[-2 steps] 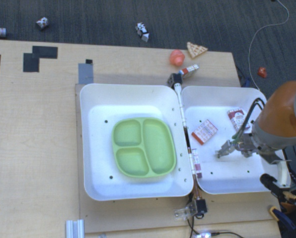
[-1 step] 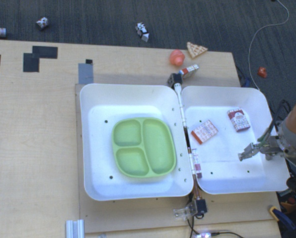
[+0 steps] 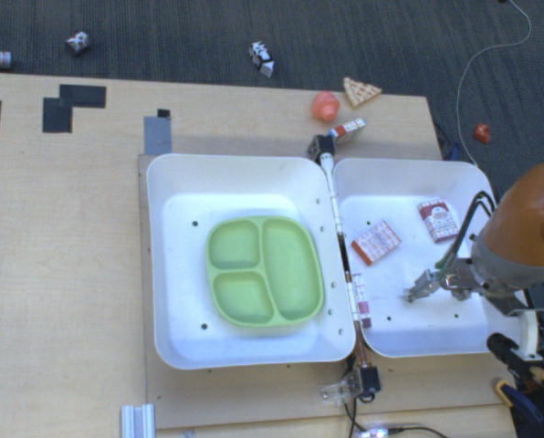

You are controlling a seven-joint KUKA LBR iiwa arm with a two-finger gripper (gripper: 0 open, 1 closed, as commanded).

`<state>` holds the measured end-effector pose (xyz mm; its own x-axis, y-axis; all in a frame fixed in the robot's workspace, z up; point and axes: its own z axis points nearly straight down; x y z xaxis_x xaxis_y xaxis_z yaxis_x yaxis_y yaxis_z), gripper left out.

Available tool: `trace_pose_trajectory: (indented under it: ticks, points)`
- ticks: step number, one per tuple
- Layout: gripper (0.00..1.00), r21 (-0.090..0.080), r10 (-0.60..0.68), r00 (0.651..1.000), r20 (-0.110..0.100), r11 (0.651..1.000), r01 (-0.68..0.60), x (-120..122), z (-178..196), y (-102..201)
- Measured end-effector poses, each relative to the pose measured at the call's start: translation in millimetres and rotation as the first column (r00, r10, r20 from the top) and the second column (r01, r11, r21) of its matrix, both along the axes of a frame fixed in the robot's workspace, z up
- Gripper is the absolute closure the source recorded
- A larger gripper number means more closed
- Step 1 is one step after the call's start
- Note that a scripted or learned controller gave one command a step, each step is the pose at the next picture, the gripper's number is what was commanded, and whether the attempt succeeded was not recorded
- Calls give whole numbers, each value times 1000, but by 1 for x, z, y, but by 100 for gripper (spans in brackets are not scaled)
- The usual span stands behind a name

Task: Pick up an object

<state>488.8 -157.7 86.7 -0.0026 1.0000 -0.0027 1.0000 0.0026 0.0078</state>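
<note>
Two small red-and-white packets lie in the right bin (image 3: 455,331): one (image 3: 376,242) near its left wall, the other (image 3: 438,219) further right and back. My gripper (image 3: 422,288) hangs low over the bin's floor, in front of both packets and touching neither. It points left, and nothing shows in it. The grey arm with its orange band (image 3: 528,231) comes in from the right and covers the bin's right side.
A green divided plate (image 3: 265,272) sits in the left bin (image 3: 167,245). Behind the bins, on the bench, lie a red ball (image 3: 325,106), a toy pizza slice (image 3: 361,90) and a small red-tipped item (image 3: 347,130). Cables and clamps (image 3: 359,386) sit at the front edge.
</note>
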Motion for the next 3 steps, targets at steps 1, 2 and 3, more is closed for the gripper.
trace_pose_trajectory:
  ticks: [1,2,3]
  points:
    - [100,-1,2,1000,6,1000,-2,2,11,0]
    - [100,4,2,1000,-2,1000,-2,6,133,95]
    - [100,1,2,1000,-2,1000,-2,98,194,44]
